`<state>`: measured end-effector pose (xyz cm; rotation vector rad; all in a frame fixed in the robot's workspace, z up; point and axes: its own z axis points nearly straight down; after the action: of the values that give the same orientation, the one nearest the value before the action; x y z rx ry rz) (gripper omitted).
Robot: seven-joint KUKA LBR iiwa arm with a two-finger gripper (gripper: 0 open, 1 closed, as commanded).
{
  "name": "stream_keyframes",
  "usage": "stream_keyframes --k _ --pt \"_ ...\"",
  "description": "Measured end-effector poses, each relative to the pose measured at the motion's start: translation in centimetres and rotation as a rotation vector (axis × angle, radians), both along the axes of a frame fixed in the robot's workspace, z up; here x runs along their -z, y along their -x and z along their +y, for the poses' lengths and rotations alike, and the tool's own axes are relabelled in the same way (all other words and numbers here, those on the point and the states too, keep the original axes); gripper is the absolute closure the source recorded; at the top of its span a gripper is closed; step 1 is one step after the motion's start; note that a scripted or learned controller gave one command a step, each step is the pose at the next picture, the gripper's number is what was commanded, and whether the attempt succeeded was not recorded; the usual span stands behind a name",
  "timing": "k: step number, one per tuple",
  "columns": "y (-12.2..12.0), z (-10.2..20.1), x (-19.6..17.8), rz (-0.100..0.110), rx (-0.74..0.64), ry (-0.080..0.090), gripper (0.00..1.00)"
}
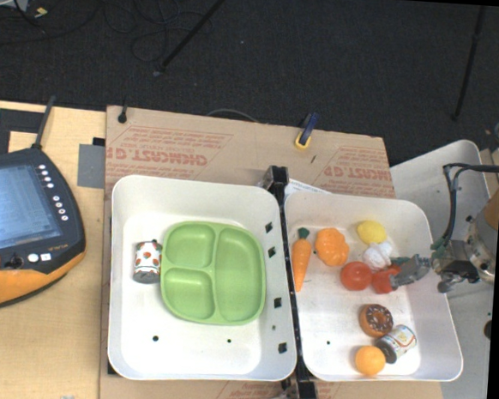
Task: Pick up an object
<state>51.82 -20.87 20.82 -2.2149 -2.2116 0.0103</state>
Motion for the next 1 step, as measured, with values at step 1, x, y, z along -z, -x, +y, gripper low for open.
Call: stream_keyframes --k 1 --pt "-0.23 -0.04 -0.59 -0.011 -0.002 0.003 0.00"
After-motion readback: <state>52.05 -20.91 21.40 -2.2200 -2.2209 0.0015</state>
